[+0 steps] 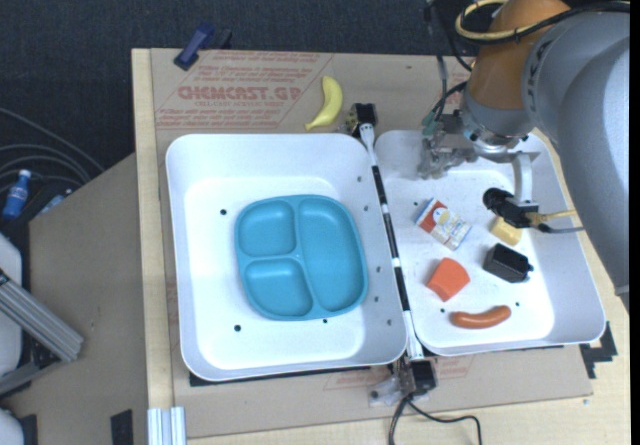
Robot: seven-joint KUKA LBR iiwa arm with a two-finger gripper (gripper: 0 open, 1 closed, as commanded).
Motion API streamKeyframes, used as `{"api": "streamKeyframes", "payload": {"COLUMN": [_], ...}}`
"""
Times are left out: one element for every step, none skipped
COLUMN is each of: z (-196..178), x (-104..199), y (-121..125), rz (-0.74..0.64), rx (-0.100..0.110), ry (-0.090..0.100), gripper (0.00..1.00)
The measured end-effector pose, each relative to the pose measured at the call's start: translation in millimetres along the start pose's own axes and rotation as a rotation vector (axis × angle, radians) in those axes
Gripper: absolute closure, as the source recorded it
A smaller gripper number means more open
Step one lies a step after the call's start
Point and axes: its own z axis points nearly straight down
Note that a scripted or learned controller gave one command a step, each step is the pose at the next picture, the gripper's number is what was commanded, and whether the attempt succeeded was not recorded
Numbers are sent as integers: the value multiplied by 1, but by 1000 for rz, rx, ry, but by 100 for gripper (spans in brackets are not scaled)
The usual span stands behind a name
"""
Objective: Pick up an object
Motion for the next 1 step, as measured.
{"api": "streamKeyframes", "payload": {"z": [0], "x": [0], "y": [0], "rz": [0], "rx": [1], "ry": [0], "gripper": [0]}}
